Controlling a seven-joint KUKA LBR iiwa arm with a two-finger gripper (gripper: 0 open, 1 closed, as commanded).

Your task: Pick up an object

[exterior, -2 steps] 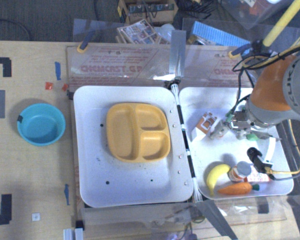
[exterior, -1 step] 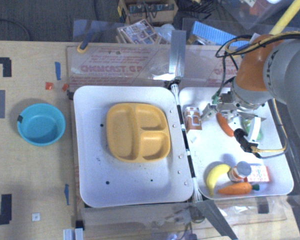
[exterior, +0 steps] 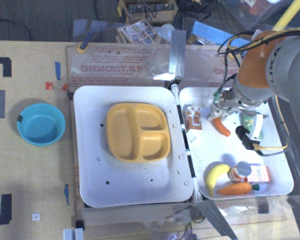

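Arm comes in from the right of the frame, gripper (exterior: 224,109) low over the upper middle of the right bin (exterior: 210,151). Can't tell if it's clenched or released, the wrist blocks it from here. A small carrot (exterior: 221,127) lies slantwise right at the gripper's lower edge; can't tell if they touch, and nothing visibly grasped.

Left of it, near the bin's left wall, a brown carton (exterior: 193,118) w/ a narrow gap between. A green item (exterior: 247,120) is tucked under the wrist on the right. The bin's middle is bare floor, good room there.

The lower edge is crowded: banana (exterior: 216,176) at lower left, a bigger carrot (exterior: 235,188) along the front rim, a blue-capped bottle (exterior: 240,171) and a pink box (exterior: 260,174) packed close together.

The left bin (exterior: 90,134) has a yellow divided plate (exterior: 138,132) in the center, clear margin all round. A blue bowl (exterior: 41,124) sits on the bench at far left, well apart.
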